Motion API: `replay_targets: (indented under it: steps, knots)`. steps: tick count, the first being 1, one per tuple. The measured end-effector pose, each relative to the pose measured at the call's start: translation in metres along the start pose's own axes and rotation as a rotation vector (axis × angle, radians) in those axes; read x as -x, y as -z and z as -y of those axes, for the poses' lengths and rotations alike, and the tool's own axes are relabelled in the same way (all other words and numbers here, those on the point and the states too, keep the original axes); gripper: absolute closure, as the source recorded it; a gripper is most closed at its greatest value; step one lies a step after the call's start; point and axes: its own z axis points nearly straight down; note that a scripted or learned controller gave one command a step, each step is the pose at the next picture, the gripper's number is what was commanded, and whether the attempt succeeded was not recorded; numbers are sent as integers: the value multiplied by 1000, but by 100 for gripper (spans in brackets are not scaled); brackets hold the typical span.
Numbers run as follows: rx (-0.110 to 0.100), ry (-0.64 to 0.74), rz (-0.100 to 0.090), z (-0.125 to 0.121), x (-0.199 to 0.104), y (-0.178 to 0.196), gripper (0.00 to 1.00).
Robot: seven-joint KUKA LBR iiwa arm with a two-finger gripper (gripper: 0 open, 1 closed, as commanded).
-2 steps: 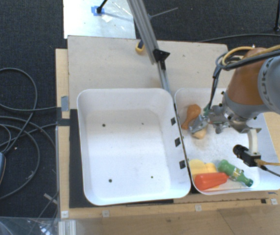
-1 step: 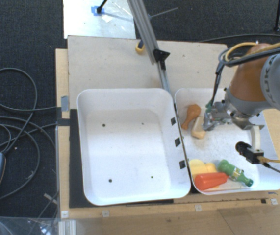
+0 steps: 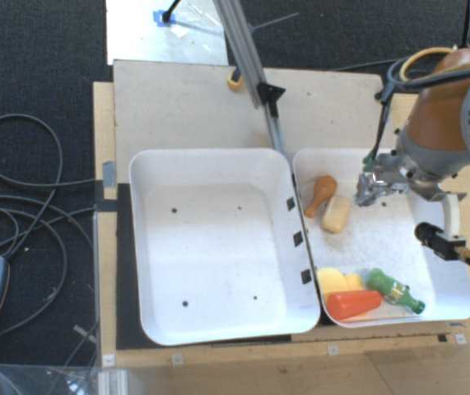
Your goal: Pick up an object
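Five objects in right bin (image 3: 457, 299): drumstick (image 3: 321, 194), bread (image 3: 336, 215), yellow piece (image 3: 337, 281), carrot (image 3: 352, 304), bottle (image 3: 394, 290).

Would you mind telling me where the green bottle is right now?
The green bottle lies on its side in the right bin, near its front edge, just right of the red carrot-like piece.
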Motion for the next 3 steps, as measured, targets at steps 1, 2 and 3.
replay_targets:
  steps: [1,2,3]
  knots:
    - [-2,3,-1,-1,1,25,100]
    - [-6,10,-4,2,-46,21,100]
    - [-6,11,-4,7,-91,21,100]
